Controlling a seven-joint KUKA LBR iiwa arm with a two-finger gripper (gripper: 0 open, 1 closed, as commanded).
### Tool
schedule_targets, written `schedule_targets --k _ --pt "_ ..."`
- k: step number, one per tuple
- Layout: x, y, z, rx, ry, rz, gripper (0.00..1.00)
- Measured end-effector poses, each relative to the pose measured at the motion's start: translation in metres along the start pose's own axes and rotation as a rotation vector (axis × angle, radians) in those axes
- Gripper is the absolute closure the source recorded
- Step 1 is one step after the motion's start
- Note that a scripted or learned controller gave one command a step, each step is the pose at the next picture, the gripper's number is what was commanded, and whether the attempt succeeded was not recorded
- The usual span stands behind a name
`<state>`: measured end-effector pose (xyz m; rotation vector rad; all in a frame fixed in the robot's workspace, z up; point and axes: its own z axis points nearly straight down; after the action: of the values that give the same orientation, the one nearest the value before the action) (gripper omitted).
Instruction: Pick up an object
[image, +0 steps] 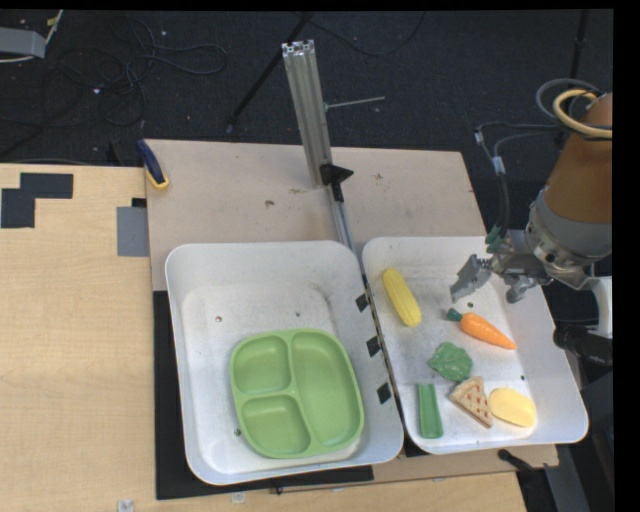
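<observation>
Your gripper (492, 281) hangs open and empty over the right bin (560, 425), just above the toy carrot (487, 331), which lies clear of the corn cob (402, 297), seemingly lined up for that pick.

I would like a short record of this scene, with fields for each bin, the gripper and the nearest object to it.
left bin: green divided plate
right bin: corn, carrot, broccoli, green stick, pizza slice, yellow piece
gripper: above right bin, fingers apart, holding nothing
nearest object: carrot
</observation>
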<state>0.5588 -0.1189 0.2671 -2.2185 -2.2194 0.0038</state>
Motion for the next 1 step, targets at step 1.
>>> schedule_targets --k 1 --pt "0.0042 0.0048 0.0625 0.005 0.001 0.001 0.00"
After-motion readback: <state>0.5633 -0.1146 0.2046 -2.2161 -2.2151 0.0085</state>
